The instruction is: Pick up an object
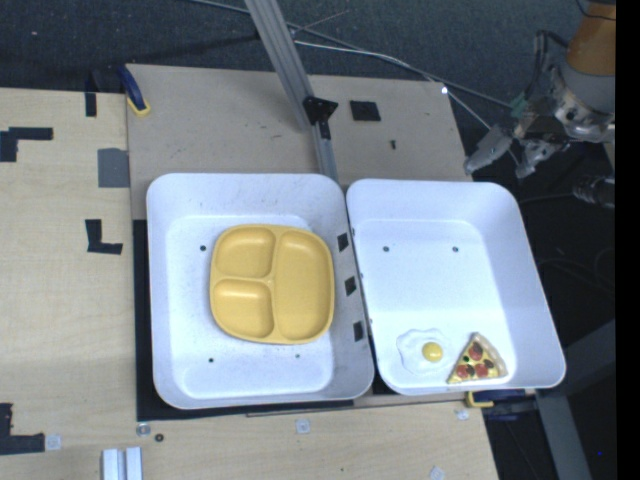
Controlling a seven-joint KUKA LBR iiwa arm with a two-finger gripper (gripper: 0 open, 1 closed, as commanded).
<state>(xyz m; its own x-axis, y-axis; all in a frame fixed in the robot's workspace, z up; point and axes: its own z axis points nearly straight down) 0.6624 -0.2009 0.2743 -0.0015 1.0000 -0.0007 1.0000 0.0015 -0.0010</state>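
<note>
Far left of the pincer, the wooden desk (60, 298) carries scattered black tape marks and a grey patch; a blue-and-yellow clamp (134, 92) sits at its upper edge, well to the pincer's left. Left white bin (175, 268): holds a yellow three-compartment plate (272, 284), lying flat near the bin's centre, well below and left of the pincer. A grey metal pole (285, 53) slants down from the top toward the seam between the bins, ending at a black bracket (319, 109); a small black square (365, 111) lies beside it on the desk. Thin cables run across the dark floor behind, toward the arm. Right white bin (450, 228): directly below the pincer, touching the left bin along its side. Two toy foods sit in its near corner, far below the pincer: a fried egg (424, 350), white with yellow yolk, and just to its right a pizza slice (477, 359) with red toppings, the two close together but whether touching is unclear. Pincer (505, 148): hangs above and outside the right bin's far right corner, over the desk edge and dark floor, well apart from every object. Its fingers read as spread apart with nothing between them. Above it, the grey wrist and orange band (592, 38) of the arm enter at top right.
</note>
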